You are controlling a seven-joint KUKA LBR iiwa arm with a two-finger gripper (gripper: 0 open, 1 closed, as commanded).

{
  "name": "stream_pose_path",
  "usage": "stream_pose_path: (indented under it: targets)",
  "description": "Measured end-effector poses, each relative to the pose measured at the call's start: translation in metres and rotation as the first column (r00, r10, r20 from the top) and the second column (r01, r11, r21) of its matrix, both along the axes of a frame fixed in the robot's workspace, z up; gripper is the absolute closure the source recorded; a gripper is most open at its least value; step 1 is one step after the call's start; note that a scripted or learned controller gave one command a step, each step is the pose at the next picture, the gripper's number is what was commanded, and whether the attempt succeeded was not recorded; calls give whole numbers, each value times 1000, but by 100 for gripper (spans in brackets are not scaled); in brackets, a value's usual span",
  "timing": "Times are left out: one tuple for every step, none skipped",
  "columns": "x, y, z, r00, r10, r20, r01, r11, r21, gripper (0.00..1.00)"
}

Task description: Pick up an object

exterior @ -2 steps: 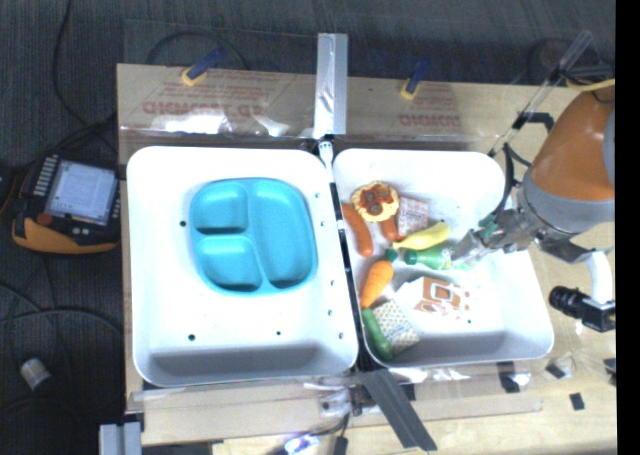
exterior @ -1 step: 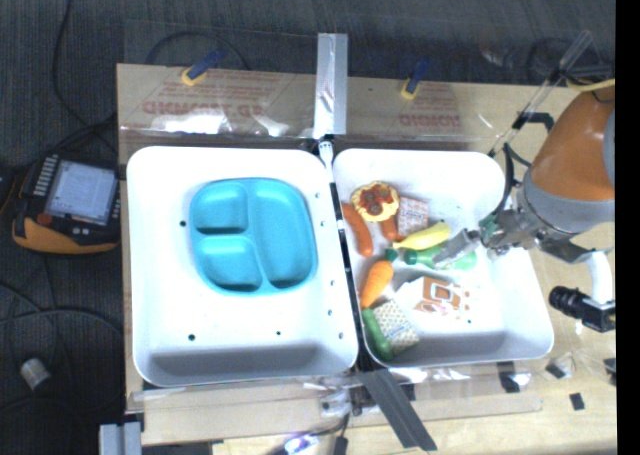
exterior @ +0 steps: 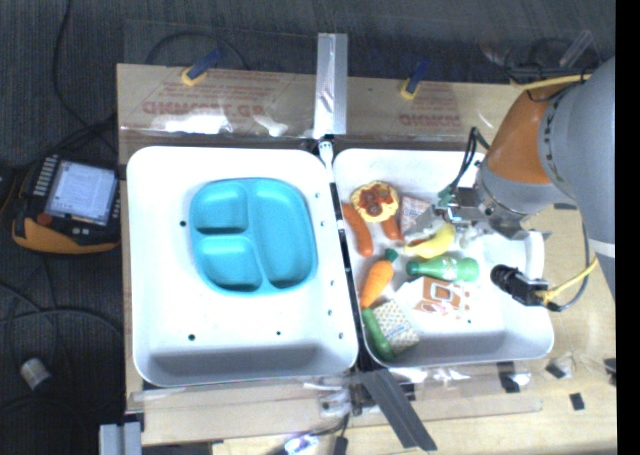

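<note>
My gripper (exterior: 458,211) is low in the right bin (exterior: 520,338), near its back right. It hangs just above the right end of a yellow banana (exterior: 431,241) and next to a silver packet (exterior: 415,211). In front of the banana lies a green bottle (exterior: 446,268) on its side. A white and orange carton (exterior: 437,298) rests in front of the bottle. Along the bin's left side sit a round tart with red topping (exterior: 375,200), an orange sausage (exterior: 360,229), a carrot (exterior: 375,281) and a green-wrapped piece (exterior: 388,328).
The left bin (exterior: 160,343) holds a blue divided plate (exterior: 252,233). The ridge where the two bins meet (exterior: 338,243) runs between them. A small screen device (exterior: 70,198) lies on the floor off to the left.
</note>
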State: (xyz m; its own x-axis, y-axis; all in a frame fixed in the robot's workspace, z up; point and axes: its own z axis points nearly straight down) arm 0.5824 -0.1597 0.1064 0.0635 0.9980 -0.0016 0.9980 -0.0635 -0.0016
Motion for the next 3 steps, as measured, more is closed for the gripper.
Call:
stream_pose_path:
  targets:
    - [-15, 49, 115, 964, 266, -1, -266, 964, -2, 0]
    - [9, 61, 85, 891, 454, -1, -454, 891, 0, 0]
    - [-7, 56, -4, 818, 574, 15, -574, 819, -12, 0]
